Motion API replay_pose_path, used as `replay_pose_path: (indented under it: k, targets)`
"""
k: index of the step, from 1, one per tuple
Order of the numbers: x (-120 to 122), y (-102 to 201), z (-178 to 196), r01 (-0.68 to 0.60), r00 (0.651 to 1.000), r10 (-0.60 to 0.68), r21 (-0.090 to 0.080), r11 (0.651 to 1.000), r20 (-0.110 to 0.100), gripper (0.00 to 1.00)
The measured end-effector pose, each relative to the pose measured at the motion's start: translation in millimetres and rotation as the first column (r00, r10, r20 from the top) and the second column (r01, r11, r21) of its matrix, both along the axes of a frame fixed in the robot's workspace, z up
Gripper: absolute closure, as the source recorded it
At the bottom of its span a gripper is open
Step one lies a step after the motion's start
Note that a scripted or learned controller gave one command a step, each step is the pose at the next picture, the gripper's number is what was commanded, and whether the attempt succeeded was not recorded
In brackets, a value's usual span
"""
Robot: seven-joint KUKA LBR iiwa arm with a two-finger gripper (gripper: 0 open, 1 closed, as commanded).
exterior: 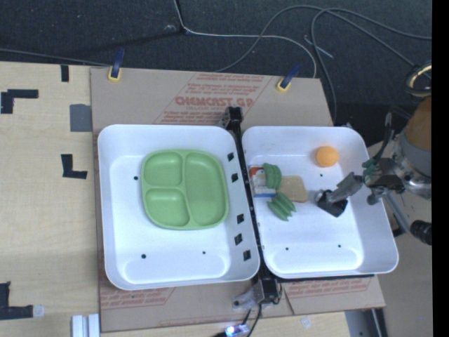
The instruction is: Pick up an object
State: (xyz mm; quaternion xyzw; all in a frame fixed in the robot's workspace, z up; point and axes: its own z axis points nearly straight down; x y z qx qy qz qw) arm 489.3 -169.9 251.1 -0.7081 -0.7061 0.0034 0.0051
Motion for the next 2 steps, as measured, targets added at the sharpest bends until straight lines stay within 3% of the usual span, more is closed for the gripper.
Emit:
replay_pose_path:
  k: [1,2]
  targets:
    - [2,0,5,-0.003,1.0,0.003,-0.002,1.0,0.01,0.0]
    - [-5,2,-40,-0.003,1.0,0.003,-0.002,1.0,0.007,0.0]
